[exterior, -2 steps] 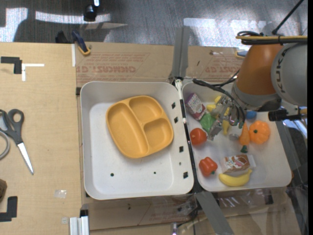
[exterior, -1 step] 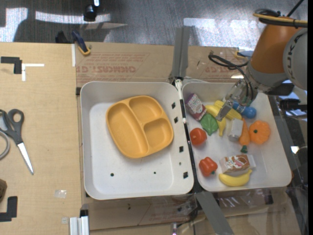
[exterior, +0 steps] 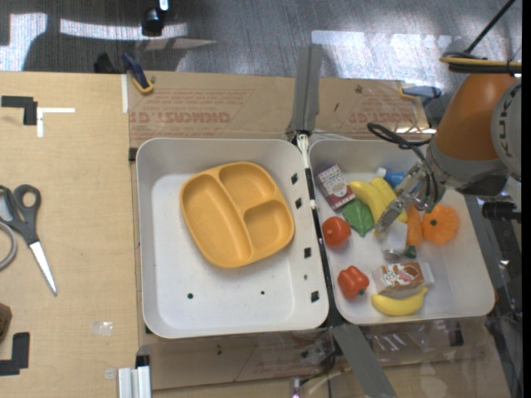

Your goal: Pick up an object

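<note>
Reaching in from the right, the hand (exterior: 397,210) hangs low over the right bin (exterior: 477,301), its fingers slightly apart and clamped on nothing. The nearest thing, a banana (exterior: 375,196), lies just to its left, touching or almost touching a fingertip, its long axis slanting from upper left to lower right beside a green pepper (exterior: 359,216). An orange (exterior: 442,223) sits just beside the hand on the other side.
</note>
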### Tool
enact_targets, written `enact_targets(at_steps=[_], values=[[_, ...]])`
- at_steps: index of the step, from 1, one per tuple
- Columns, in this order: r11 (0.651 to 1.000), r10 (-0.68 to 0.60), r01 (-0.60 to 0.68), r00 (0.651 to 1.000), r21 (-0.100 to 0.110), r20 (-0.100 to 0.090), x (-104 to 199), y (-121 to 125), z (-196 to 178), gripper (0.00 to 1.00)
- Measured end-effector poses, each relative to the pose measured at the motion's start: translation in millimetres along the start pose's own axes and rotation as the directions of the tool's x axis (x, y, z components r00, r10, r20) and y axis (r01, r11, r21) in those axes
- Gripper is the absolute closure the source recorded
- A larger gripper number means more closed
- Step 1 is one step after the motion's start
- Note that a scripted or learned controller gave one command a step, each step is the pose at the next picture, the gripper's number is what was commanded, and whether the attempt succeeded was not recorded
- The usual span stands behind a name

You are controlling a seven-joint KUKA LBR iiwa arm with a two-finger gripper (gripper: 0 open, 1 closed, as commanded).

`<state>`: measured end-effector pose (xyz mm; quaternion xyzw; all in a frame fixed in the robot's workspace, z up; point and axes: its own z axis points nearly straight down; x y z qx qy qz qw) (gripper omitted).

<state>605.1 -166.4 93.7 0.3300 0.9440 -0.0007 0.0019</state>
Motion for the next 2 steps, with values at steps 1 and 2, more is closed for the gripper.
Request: enact_targets(at_steps=[1, 2], values=[[1.000, -0.004, 0.004, 1.000, -0.001, 0.003, -0.9, 1.5, -9.5, 1.00], [0.993, 0.117, -0.117, 0.993, 0.001, -0.002, 13.8, 56.0, -124.8, 1.00]])
